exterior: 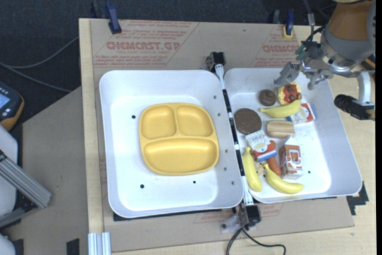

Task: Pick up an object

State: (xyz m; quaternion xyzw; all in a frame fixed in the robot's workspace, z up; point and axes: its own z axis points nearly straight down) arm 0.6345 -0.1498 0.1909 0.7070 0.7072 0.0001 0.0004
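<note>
Because the toy food sits packed together in the right bin (334, 146), a grab here could easily close on 2 pieces at once, or nudge 1 aside and come up with nothing; that is a judgement from how tightly things lie. The gripper (303, 71) hangs over the far edge of that bin, just beyond the pile, with its 2 fingers spread apart and nothing between them. The grey arm (352, 21), orange band above the wrist, reaches in from the right and tilts down toward the bin's far corner. Nearest the gripper lie a small brown round piece (267, 97), a red and yellow toy (290, 93) and a yellow banana (282, 109). Further toward the bin's near edge lie a chocolate cookie (247, 120), a bread roll (280, 128), a small milk carton (258, 141), a brown carton (292, 161) and 2 more bananas (283, 182). The left bin (119, 128) holds a yellow divided plate (178, 138).
</note>
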